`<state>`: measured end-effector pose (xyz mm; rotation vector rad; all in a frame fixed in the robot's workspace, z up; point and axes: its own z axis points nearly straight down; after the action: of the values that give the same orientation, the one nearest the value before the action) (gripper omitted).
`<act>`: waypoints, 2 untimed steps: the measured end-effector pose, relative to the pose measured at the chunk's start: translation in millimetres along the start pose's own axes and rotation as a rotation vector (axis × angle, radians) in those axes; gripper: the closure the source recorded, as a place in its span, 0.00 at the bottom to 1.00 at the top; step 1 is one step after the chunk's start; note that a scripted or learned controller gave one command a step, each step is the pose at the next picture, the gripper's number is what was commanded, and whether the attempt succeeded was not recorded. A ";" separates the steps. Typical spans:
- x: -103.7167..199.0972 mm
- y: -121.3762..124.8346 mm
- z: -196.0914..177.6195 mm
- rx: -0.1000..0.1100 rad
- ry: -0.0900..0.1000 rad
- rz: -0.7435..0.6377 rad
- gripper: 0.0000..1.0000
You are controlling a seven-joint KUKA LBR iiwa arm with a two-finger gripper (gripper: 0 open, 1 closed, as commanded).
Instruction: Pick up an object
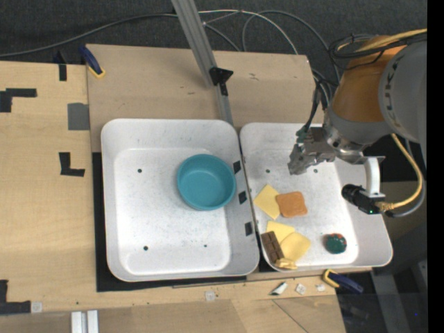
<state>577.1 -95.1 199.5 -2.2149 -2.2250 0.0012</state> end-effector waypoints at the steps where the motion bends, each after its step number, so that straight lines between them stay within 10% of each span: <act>1: 57.3 -8.0 -10.1 0.000 0.002 -0.003 1.00; 2: 117.7 -30.1 -12.0 0.002 0.001 -0.003 1.00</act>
<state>546.4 22.4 211.6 -2.2100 -2.2270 0.0022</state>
